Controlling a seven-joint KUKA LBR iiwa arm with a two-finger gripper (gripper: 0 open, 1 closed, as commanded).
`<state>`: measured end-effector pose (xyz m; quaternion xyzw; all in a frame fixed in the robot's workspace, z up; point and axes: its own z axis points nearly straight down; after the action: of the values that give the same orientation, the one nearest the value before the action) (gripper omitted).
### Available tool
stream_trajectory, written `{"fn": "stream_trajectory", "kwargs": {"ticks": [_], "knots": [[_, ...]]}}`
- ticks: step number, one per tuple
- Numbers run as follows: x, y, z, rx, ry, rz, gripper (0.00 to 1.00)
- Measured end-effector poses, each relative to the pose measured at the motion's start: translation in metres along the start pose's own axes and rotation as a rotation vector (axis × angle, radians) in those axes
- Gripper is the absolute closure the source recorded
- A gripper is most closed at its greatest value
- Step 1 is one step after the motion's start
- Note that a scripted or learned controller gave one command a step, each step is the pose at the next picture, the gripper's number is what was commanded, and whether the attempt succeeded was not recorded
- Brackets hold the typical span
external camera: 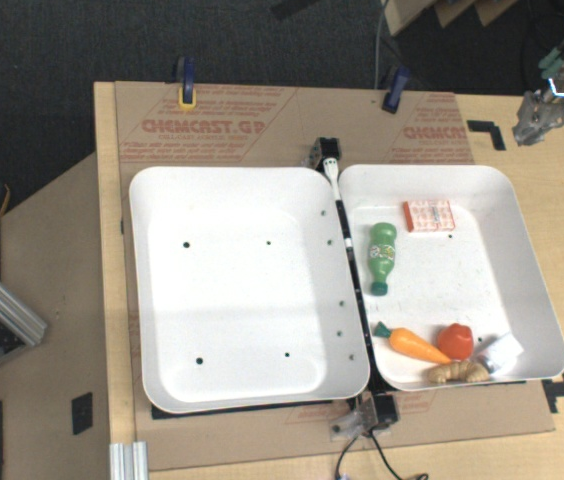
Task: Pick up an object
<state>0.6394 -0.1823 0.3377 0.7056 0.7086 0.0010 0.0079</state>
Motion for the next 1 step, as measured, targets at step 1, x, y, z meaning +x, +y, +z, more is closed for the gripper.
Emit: {"fn": "stream_trajectory", "kwargs": {"ticks": [1], "knots": [[0.0,0.0008,-0.0105,-0.003,-0.003,-0.001,1.0]]}}
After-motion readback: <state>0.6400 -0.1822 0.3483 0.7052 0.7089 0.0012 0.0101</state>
